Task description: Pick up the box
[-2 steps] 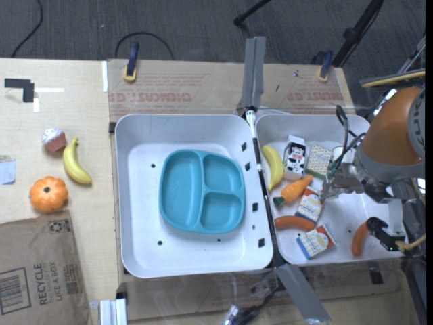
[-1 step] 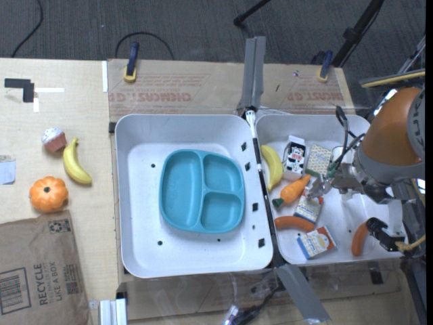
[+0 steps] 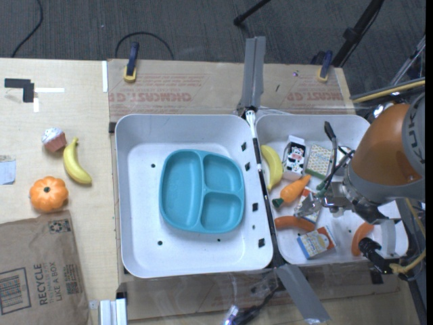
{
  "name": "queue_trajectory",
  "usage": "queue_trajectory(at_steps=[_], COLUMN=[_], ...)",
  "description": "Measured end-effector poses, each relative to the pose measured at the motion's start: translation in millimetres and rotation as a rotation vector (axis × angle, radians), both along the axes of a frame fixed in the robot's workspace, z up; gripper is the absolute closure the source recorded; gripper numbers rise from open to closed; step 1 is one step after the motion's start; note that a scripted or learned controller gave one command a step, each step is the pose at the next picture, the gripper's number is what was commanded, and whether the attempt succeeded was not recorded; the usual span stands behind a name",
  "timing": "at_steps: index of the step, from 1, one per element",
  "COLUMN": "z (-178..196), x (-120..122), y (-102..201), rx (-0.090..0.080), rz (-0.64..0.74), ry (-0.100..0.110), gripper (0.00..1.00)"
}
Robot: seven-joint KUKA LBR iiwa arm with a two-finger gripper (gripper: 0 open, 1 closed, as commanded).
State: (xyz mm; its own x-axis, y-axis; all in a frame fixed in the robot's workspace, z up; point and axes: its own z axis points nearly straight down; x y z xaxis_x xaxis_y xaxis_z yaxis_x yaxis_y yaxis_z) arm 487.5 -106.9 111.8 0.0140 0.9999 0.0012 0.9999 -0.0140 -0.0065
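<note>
Three boxes lie in the right bin (image 3: 352,124). A small blue and orange box (image 3: 316,242) sits flat near the front wall. A white carton with black cow spots (image 3: 294,156) and a pale speckled box (image 3: 319,160) lie toward the back. My gripper (image 3: 310,206) hangs low over the bin's middle, between an orange carrot (image 3: 293,190) and a red pepper (image 3: 293,223). It is just above and behind the blue and orange box and in front of the spotted carton. Nothing shows in its grasp.
A yellow banana (image 3: 272,165) lies along the right bin's left wall, and an orange piece (image 3: 360,238) sits at its front right. The left bin (image 3: 135,181) holds a blue divided plate (image 3: 201,191). A banana, a cupcake and a small pumpkin lie on the bench at far left.
</note>
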Motion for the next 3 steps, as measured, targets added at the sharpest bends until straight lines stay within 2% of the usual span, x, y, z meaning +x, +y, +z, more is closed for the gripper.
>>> queue_trajectory(at_steps=[1, 2, 3], z=[-9, -23, -18], x=[-9, 97, 97], y=[-32, -15, -15], rx=[-0.001, -0.002, -0.002], rz=[0.03, 0.053, 0.055], ry=[-0.005, -0.003, 0.002], gripper=[0.0, 0.0, 1.0])
